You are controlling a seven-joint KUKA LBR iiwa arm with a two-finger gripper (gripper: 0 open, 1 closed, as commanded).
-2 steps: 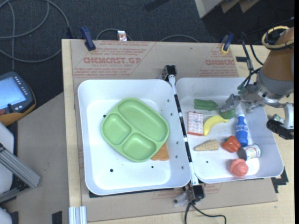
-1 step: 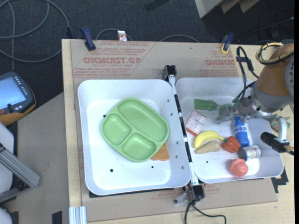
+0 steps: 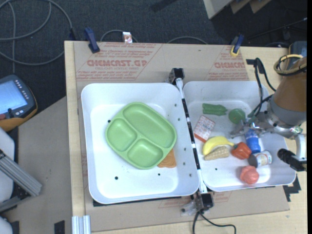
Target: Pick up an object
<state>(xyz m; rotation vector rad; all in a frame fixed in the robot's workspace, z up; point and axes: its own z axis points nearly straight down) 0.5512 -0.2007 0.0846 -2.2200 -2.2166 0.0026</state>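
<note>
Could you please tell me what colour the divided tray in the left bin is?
Light green: the divided tray, camera view.

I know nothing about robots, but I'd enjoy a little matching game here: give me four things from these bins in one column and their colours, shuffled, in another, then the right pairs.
Things:
1. divided tray
2. banana
3. round toy at the right bin's front
4. bottle by the arm

Colours:
A. blue
B. yellow
C. green
D. red

Pairs: 1-C, 2-B, 3-D, 4-A
</note>
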